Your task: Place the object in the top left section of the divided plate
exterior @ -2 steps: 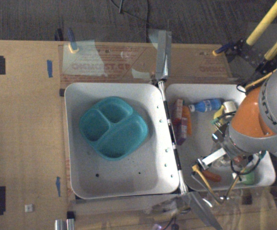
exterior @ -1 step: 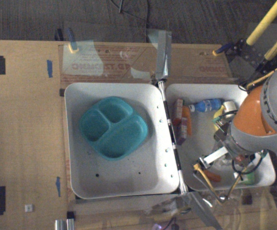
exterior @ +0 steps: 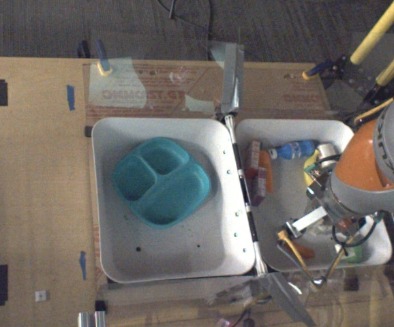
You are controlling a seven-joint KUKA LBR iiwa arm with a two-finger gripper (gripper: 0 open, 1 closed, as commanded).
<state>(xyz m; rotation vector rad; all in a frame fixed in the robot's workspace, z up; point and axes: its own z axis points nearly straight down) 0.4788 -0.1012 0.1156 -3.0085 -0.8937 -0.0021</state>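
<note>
A teal divided plate lies in the left white bin, turned at a slant, and all its sections show nothing inside. My gripper hangs low over the right bin, under the orange band of the arm, close to the bin's right side. Loose objects lie around it. A blue-capped bottle rests at the bin's back, and an orange piece lies just in front of the gripper. The arm's body hides whatever is directly beneath the gripper.
Dark red and orange packets lie along the right bin's left wall. A yellow item sits behind the gripper. A long-handled tool and a green piece lie near the front edge. A ridge with screws divides the bins.
</note>
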